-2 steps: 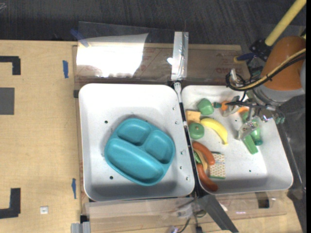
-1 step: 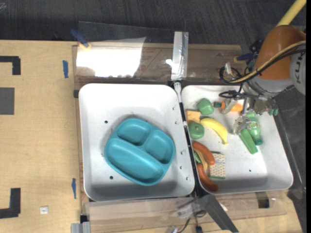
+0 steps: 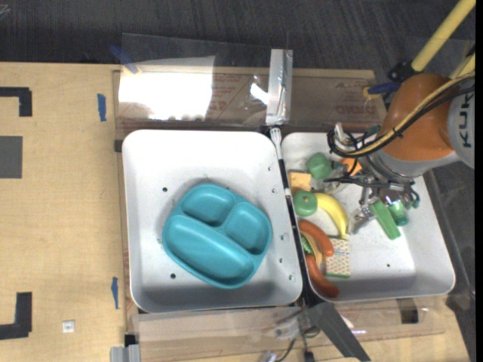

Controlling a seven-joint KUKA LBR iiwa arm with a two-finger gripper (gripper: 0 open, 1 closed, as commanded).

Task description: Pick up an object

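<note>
the tool (image 3: 383, 202) hangs low over the right bin (image 3: 423, 274), and a green block (image 3: 390, 219) lies right under its tips, though whether the block is actually gripped or how far apart the tool stands, i cannot tell. along that bin's left side lie a yellow banana (image 3: 333, 211), a green apple (image 3: 305, 203) and a red sausage (image 3: 315, 239). the left bin (image 3: 151, 164) carries a teal divided plate (image 3: 217, 234).
</note>
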